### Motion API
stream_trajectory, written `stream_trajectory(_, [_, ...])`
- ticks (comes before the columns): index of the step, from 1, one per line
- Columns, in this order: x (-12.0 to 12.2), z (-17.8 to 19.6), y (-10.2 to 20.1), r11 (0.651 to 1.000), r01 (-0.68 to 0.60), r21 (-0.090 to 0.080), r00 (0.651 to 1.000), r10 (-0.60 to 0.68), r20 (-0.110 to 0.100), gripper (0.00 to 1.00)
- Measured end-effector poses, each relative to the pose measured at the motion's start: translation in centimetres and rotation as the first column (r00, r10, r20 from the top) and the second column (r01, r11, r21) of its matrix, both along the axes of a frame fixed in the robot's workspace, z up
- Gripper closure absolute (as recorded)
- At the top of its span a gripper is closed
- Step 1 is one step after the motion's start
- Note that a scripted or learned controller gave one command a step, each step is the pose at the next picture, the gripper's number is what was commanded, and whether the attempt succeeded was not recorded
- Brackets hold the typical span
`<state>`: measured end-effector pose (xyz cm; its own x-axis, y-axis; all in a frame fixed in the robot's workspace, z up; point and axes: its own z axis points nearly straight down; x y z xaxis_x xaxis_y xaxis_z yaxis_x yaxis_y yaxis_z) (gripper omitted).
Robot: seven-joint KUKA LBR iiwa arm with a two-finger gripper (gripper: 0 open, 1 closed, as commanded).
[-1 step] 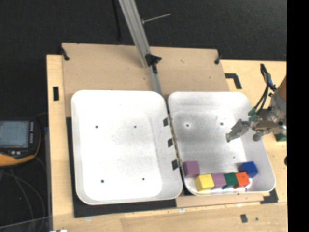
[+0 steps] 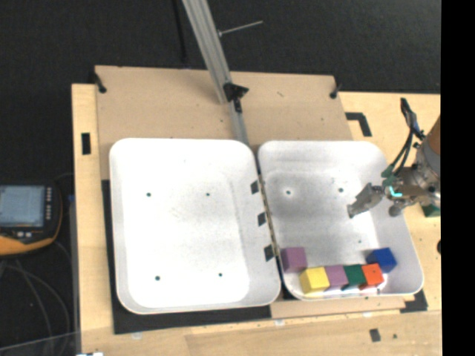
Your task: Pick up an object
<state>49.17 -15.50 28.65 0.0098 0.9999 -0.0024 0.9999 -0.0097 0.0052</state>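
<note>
The pincer [image 2: 378, 200] hangs above the right bin [image 2: 326, 162], its grip state unclear, away from the blocks [image 2: 338, 273] crowding the near wall.

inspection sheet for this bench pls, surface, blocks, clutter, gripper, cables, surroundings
surface: wooden bench bearing a left bin and a right bin, side by side
job's things: blocks crowd the right bin's near edge: purple block, yellow block, second purple block, green block, orange block, blue block
clutter: nothing seen
grippers: gripper over the right bin's right side, apart from the blocks, holding nothing
cables: dark cables by the wrist; more on the floor at lower left
surroundings: metal pole, handheld screen at left
</note>
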Motion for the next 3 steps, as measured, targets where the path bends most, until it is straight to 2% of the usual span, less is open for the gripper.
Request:
stream_trajectory(1, [0.0,0.0,0.0,1.0,0.003,0.0,1.0,-0.003,0.001,0.0])
stream_trajectory(2, [1.5,0.1,4.9,1.0,-0.017,0.002,1.0,0.017,-0.001,0.0])
stream_trajectory(3, [1.6,1.2,4.5,1.0,-0.014,-0.001,1.0,0.014,0.004,1.0])
